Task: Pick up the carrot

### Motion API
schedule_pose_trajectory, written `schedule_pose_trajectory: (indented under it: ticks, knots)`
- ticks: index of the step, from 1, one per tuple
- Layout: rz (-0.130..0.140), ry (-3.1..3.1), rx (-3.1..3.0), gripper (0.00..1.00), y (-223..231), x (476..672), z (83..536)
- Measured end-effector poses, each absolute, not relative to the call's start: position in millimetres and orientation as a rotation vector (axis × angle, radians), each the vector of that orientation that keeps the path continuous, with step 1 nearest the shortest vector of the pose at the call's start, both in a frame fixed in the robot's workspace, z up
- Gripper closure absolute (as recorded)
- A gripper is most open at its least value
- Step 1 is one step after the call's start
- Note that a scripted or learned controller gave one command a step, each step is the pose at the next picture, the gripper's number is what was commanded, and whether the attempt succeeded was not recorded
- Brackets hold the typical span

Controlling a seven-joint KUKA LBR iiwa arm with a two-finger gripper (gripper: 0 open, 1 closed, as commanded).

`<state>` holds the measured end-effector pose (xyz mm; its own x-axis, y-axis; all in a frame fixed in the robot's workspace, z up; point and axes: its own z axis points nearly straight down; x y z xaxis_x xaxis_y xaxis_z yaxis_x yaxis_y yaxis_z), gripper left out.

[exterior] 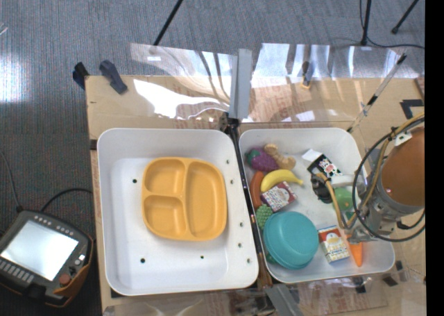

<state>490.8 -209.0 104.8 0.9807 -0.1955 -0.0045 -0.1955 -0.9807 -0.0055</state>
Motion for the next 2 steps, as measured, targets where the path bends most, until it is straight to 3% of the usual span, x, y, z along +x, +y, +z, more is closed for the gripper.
schedule_pose_trajectory:
  ticks: [1, 2]
  knots:
    - [0.001, 0.303, -3.121, 1.00, -202.8, 521.9, 149.4]
    - [-0.002, 0.379, -3.108, 1.00, -207.5, 494.2, 89.1]
